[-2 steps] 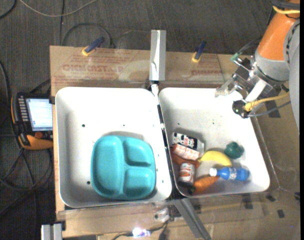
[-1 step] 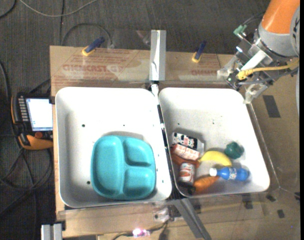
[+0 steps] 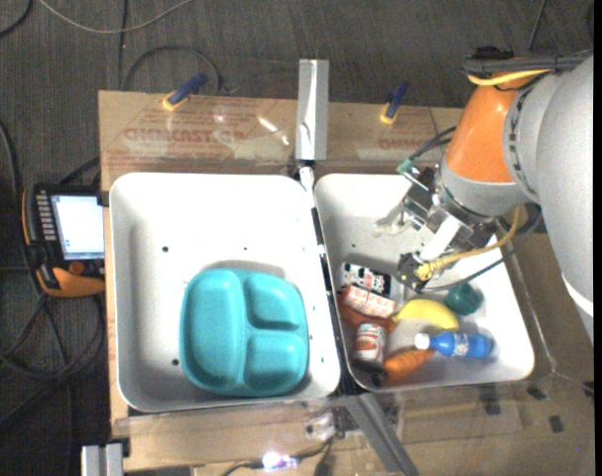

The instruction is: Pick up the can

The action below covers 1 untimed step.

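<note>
- While the grey arm (image 3: 539, 157) leans in from the right, its gripper (image 3: 412, 228) hangs over the upper part of the right bin (image 3: 350, 206), with nothing seen between its fingers; whether they are apart or together, I cannot tell.
- Down at the bin's lower left lies the can (image 3: 369, 342), red and white, well apart from the gripper.
- Crowding it: a dark packet (image 3: 367, 281) and a red-and-white packet (image 3: 367, 302) just above, a banana (image 3: 429, 312) to its right, an orange carrot-like piece (image 3: 408, 365) below.
- A blue bottle (image 3: 459, 344) sits beside the banana, a dark green round thing (image 3: 465, 297) just above.
- Over in the left bin (image 3: 142, 216), a teal divided tray (image 3: 245, 332) rests alone.
</note>
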Motion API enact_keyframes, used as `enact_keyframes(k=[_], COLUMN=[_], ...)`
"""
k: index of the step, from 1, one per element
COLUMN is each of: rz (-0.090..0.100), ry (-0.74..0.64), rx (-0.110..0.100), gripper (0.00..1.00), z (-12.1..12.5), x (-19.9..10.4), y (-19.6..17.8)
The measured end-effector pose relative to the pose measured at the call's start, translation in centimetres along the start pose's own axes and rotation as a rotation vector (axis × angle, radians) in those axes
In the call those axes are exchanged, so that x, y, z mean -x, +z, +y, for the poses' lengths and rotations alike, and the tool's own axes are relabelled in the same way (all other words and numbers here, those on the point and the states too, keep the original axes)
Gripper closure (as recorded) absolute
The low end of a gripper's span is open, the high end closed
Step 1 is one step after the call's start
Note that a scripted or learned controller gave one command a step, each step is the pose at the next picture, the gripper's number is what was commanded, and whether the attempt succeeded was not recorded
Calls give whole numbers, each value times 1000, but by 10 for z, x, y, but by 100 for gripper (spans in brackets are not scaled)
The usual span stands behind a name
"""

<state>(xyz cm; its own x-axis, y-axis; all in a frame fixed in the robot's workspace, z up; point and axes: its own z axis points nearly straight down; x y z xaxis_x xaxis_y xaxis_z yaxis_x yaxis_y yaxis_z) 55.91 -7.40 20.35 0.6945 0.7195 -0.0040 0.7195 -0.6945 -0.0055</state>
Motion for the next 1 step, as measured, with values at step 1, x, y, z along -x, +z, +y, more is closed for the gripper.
enact_keyframes(k=[1], rz=[2], ry=[119], rx=[1], gripper=[0], z=[-12], x=[77], y=[97])
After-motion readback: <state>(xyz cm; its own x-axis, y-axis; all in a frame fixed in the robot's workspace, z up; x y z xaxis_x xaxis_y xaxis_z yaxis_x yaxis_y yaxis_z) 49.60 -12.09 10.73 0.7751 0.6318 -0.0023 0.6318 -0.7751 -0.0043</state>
